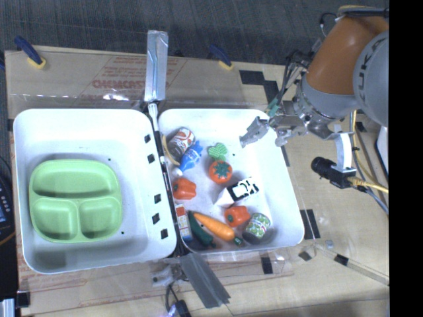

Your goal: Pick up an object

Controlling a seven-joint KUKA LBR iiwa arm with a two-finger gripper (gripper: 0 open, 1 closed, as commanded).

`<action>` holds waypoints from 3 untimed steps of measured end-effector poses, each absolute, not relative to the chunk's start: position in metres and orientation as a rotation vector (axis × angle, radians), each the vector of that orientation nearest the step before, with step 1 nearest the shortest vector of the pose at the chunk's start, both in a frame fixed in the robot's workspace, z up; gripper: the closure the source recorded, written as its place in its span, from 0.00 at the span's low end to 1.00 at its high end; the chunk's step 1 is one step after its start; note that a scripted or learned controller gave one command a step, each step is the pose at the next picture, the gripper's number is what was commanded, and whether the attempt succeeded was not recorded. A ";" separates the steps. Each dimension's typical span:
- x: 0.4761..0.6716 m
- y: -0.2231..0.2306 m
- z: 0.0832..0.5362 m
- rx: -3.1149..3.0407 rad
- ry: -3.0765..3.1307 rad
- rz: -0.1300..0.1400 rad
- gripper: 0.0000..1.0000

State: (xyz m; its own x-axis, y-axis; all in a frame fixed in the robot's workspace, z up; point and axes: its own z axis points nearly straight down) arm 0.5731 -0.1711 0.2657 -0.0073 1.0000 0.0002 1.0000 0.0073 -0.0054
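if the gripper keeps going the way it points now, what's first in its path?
The gripper points left and down into the right bin. Probably bare bin floor first, then the green toy; depth is unclear from above.

Two bins sit side by side on the worktop (370, 243). The left bin (39, 127) holds a divided tray (75, 200). The right bin (281, 177) holds a cluster of small things: a can (182, 139) at the back, a tomato (221, 170) near the middle, a carrot (213, 226) in front (beside another can (258, 225)). The gripper (254, 132) hangs over the right bin's back right corner.
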 end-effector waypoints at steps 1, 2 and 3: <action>0.565 -0.160 0.181 -2.133 -2.299 0.007 0.00; 0.525 -0.197 0.160 -1.854 -2.532 0.002 0.00; 0.543 -0.151 0.198 -1.621 -2.691 0.001 0.00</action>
State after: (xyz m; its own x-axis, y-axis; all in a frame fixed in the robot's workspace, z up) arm 0.5426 -0.1513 0.1979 -0.4674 0.8841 -0.0004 0.8841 0.4674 -0.0003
